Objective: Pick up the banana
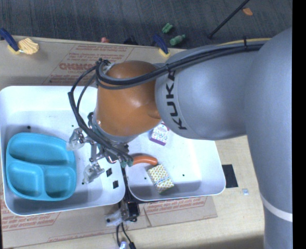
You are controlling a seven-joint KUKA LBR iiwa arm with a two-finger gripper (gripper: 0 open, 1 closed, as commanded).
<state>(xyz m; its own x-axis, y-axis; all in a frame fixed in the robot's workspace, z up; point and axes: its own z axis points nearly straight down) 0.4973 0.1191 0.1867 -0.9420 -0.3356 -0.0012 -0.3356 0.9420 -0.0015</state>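
Note:
My gripper [90, 157] hangs over the right part of the left white bin [17, 100], close to the wall between the two bins. It sits just right of a blue divided tray [38, 165]. The orange wrist band [127, 100] and the big grey arm [230, 87] cover the back of the right bin [215, 175] and much of what lies in it. Nothing yellow and banana-shaped lies under the gripper.
In the right bin's front lie an orange carrot-like piece [144, 160], a small yellow patterned box [160, 177] and a purple-and-white packet [160, 135]. Black cables [82, 90] loop off the wrist over the left bin. Cardboard lies under both bins.

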